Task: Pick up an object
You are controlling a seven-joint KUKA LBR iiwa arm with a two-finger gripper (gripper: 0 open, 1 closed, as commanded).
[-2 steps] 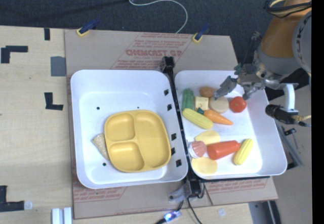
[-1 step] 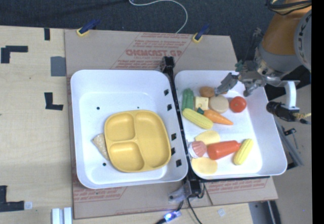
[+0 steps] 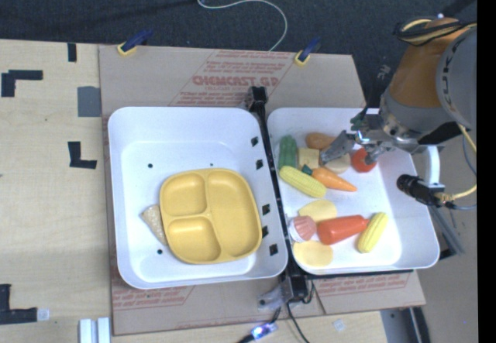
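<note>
Hovering over the back of the right bin (image 3: pixel 411 256), the gripper (image 3: pixel 350 149) is seen with fingers spread apart and nothing clamped between them. The nearest candidates are a red tomato (image 3: pixel 363 161), just beside the right finger, and an orange carrot (image 3: pixel 335 179), just below the left finger. A yellow cheese-like block (image 3: pixel 309 157) and a brownish piece (image 3: pixel 318 139) sit close by on the left. Clutter is judged the main risk: a finger could be landed on the carrot or the tomato rather than around it, so the piece gets pushed aside or two items get pinched together. The round tomato could also be squeezed out of the closing fingers. The yellow divided plate (image 3: pixel 209 215) lies in the left bin (image 3: pixel 128 179).
</note>
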